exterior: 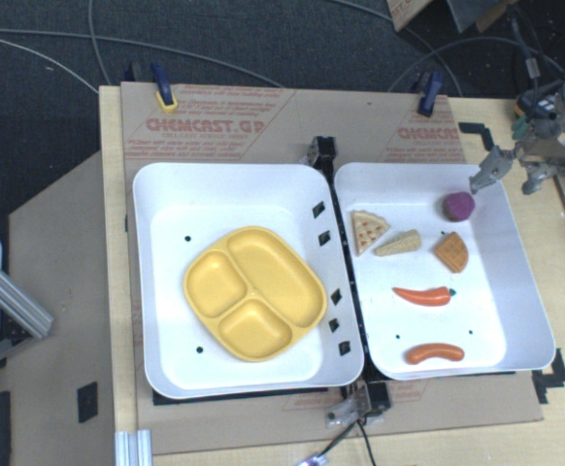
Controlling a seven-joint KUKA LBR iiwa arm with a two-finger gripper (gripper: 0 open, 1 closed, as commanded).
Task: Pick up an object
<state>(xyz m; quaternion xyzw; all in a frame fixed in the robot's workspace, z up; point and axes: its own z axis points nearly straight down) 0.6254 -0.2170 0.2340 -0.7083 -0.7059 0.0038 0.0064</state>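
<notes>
The right bin (pixel 515 289) holds several toy foods: a purple plum-like piece (pixel 458 206), a waffle wedge (pixel 368 231), a tan wedge (pixel 399 244), a brown bread-like piece (pixel 450 251), a red chili (pixel 423 296) and a sausage (pixel 434 353). My gripper (pixel 512 176) hangs over the bin's far right corner, just up and right of the purple piece. Its two fingers are spread apart, open, with nothing between them.
The left bin (pixel 166 202) holds a yellow divided plate (pixel 253 291). Black clips run along the seam between the bins (pixel 333 260). Clamps sit on the bench's far edge, and cables and a cardboard box lie beyond it.
</notes>
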